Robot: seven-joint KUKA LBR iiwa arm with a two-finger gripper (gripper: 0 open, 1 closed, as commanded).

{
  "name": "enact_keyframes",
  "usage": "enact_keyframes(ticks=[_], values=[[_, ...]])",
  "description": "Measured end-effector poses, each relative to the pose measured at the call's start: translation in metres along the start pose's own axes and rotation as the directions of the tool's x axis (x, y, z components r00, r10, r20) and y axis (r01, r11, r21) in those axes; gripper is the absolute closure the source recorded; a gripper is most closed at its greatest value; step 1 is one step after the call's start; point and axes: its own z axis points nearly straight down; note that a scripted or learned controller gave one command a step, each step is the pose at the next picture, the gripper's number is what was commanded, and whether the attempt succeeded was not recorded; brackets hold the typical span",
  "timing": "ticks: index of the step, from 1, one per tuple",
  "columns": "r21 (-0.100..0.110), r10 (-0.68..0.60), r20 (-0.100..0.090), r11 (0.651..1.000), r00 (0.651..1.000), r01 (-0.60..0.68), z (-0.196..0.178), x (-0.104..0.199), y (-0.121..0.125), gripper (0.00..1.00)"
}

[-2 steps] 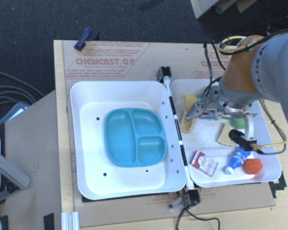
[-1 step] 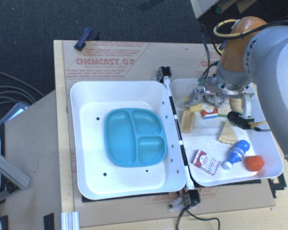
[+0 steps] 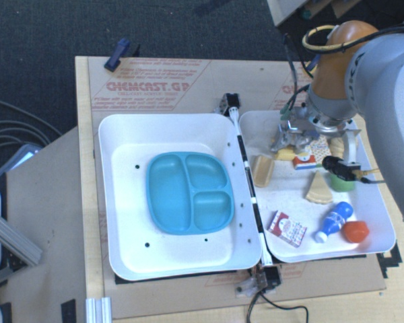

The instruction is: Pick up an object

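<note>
we look down at a slant on a bench with two shallow white bins side by side. the left bin [image 3: 114,180] holds a light blue divided plate [image 3: 190,192] lying flat near its middle, with three compartments.

the right bin [image 3: 380,237] holds a scatter of small things. near its left wall stands a tan block [image 3: 262,170]. toward the front lies a small red and white carton [image 3: 287,228]. to its right lies a blue and white bottle [image 3: 334,221], tilted, and just beside it an orange ball [image 3: 355,231]. a tan wedge [image 3: 318,189] sits near the middle, with a green object [image 3: 341,180] just beside it on the right. farther back are a yellow piece [image 3: 285,155] and a small red, white and blue box [image 3: 304,161].

the grey arm with its orange band [image 3: 337,66] reaches in from the right and points down into the back of the right bin. the gripper [image 3: 293,134] is low over the yellow piece and the small box. we cannot tell whether it is apart or together, nor whether anything sits in it; the wrist and clutter hide that.
</note>
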Motion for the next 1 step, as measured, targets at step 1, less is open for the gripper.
enact_keyframes(ticks=[1], values=[[-0.061,-0.014,0.0,0.998,1.0,0.014,-0.1701,0.0778,-0.0087,1.0]])
